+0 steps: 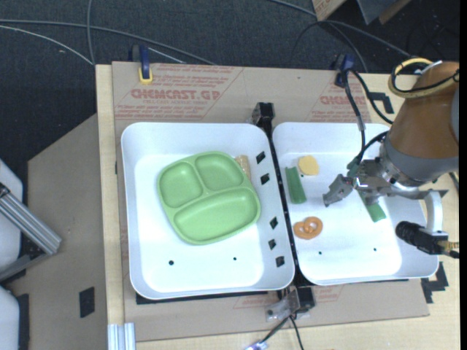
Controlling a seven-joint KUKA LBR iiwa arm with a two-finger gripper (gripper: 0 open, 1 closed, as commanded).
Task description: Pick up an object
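My gripper (338, 192) hangs over the middle of the right bin (343, 268), pointing left from the grey and orange arm. To its left lies a green stick (295, 184), with a yellow piece (309, 166) behind that. An orange pretzel-shaped object (308, 227) sits below and left of the gripper. A second green piece (376, 211) shows just under the wrist, partly covered by it. I see nothing held in the gripper.
The left bin (146, 261) holds a green divided plate (209, 197) with a small tan object (243, 166) at its far right edge. A black divider with clips (271, 195) separates the bins. A black cable fitting (419, 235) juts out at the right bin's near right.
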